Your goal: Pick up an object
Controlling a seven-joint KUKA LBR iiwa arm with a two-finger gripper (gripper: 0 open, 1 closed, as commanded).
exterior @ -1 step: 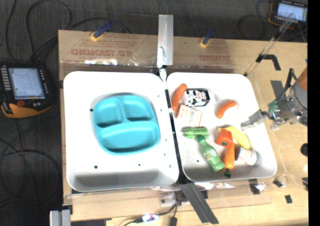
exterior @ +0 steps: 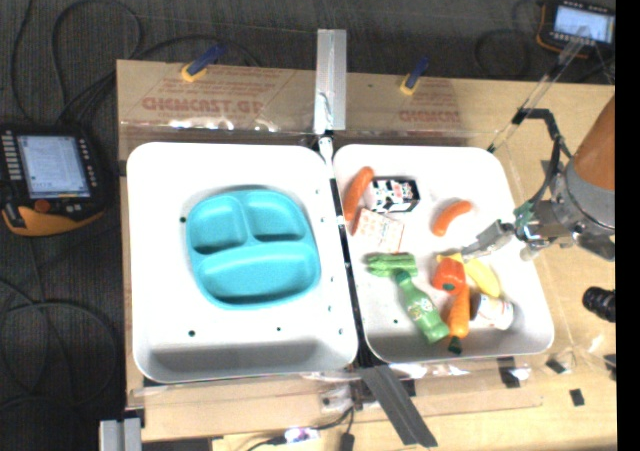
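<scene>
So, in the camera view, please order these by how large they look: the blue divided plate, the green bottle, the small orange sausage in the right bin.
Largest to smallest:
1. blue divided plate, by far
2. green bottle
3. small orange sausage

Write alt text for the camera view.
An end effector reaches from the right over the right bin, above a pile of toy food including a green bottle and a carrot. The left bin holds a blue divided plate.
</scene>
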